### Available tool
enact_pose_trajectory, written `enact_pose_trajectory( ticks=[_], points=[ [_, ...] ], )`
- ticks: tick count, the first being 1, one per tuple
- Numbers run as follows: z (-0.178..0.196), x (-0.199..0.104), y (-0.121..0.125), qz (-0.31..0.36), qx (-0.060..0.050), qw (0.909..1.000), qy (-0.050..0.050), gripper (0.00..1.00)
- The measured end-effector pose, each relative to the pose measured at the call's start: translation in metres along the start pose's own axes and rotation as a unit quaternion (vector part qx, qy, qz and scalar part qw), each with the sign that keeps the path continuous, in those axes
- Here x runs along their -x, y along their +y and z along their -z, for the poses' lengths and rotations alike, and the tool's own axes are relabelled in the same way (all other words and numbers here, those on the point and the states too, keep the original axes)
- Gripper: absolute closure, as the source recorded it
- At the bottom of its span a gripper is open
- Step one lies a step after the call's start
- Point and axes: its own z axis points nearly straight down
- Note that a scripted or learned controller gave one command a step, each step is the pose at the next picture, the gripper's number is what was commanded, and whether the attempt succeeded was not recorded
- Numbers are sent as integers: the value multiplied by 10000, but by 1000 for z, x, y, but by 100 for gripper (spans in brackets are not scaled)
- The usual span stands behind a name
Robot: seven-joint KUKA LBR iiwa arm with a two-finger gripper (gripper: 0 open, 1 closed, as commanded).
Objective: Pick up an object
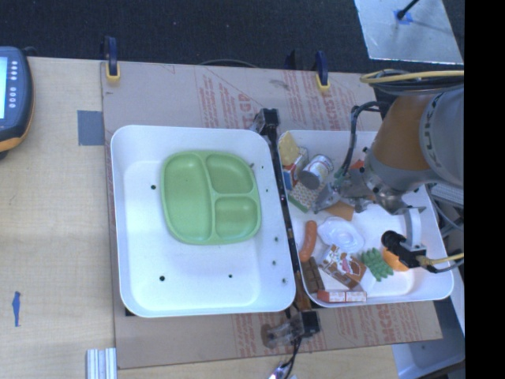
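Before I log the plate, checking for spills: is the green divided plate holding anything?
Empty: all three compartments of the green divided plate show bare green.

Left of the pincer (pixel 341 189), a can (pixel 316 170) and sausage (pixel 309 241) crowded close; far left, bare bin floor (pixel 142 235) ringed a green plate (pixel 211 197).

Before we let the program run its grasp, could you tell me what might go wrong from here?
1. The right bin is crowded: the metal can, sausage and snack packet lie close together, so a grasp may nudge neighbours or catch two things.
2. The gripper sits low beside the can, which is round and could roll away.
3. The arm covers part of the bin, hiding items beneath.
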Motion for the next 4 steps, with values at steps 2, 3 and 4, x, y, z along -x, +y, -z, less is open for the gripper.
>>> enact_pose_trajectory(
  ticks=[2,3,4],
  points=[
    [-3,-16,73,13,-299,9995,73,0],
    [-5,-19,71,-28,-277,9996,26,0],
    [-6,5,71,-12,-283,9996,93,0]
  ],
)
